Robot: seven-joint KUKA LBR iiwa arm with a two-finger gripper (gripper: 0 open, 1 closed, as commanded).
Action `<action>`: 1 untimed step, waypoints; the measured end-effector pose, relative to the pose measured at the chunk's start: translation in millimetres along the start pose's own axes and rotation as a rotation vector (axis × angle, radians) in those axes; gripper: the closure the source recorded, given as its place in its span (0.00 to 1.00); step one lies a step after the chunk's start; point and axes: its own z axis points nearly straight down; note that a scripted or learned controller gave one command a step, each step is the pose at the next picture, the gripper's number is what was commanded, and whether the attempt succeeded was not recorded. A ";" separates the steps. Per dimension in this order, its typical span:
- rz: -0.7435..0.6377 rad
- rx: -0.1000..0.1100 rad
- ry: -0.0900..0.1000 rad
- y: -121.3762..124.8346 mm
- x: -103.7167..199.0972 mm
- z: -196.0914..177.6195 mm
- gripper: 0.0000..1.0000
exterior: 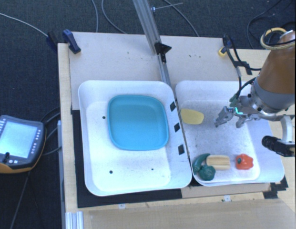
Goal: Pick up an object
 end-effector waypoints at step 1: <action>0.000 0.000 0.000 0.0 0.0 0.1 0.00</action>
